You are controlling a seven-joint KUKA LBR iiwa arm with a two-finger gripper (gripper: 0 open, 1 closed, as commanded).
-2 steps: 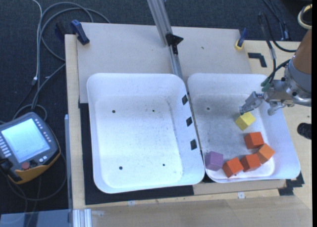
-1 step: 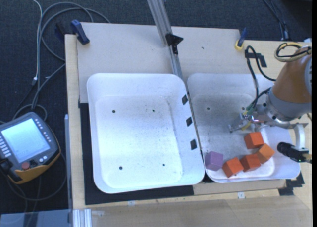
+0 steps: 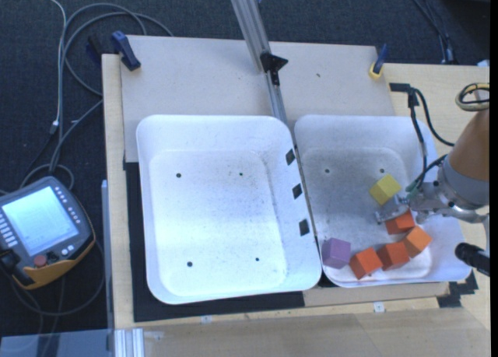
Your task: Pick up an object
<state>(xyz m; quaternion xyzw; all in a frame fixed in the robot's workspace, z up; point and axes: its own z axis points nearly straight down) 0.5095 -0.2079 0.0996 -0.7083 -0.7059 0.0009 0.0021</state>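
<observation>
Low by the right bin (image 3: 311, 126) edge, gripper (image 3: 395, 209), finger state unclear, touches orange block (image 3: 401, 222)

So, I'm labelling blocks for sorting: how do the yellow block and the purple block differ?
The yellow block is yellow and lies mid-bin, close to the gripper; the purple block is purple and sits at the right bin's near-left corner, far from it. Both look like small cubes of similar size.
</observation>
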